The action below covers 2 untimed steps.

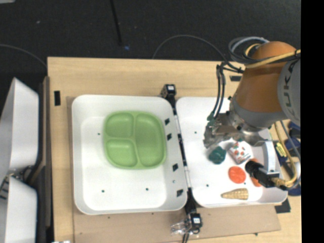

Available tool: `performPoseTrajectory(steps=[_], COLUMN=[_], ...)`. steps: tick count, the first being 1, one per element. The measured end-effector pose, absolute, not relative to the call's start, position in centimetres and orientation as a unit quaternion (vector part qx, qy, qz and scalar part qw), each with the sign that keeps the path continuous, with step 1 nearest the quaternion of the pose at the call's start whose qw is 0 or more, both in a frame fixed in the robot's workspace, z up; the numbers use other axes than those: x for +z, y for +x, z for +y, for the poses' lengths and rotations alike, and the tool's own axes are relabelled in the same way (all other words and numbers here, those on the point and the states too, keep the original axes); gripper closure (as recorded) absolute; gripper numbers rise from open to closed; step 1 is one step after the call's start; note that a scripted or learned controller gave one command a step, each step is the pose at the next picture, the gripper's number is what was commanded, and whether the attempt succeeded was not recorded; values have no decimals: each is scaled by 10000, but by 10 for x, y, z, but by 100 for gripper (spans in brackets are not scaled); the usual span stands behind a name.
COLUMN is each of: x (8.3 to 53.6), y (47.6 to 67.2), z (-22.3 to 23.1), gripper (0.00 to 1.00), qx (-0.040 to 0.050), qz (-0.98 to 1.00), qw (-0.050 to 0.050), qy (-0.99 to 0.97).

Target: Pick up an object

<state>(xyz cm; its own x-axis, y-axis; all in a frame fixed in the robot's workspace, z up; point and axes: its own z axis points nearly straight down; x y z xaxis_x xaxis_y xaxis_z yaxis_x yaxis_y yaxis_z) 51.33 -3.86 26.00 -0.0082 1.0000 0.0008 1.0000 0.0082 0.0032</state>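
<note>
The right bin [198, 119] holds several small things. A dark green round object [217, 155] lies just below my gripper [218, 137], which hangs low over the bin's middle. To its right sits a white die-like block with red marks [240, 152]. An orange-red round piece [236, 174] lies below that, and a tan ridged cone [235, 195] rests near the bin's front rim. The arm's body covers the back right of this bin.
The left bin [87, 186] carries a light green divided plate [135, 138] in its upper middle. A ridge with black clips [178, 151] separates the two bins. Wooden bench surrounds them, and white boxes stand at the far left.
</note>
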Motion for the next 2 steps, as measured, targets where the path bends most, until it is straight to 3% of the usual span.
performPoseTrajectory(steps=[2], x=[266], y=[515], z=[67], gripper=[100], qx=[10], qz=[7101], qw=[-1], qy=[7041])
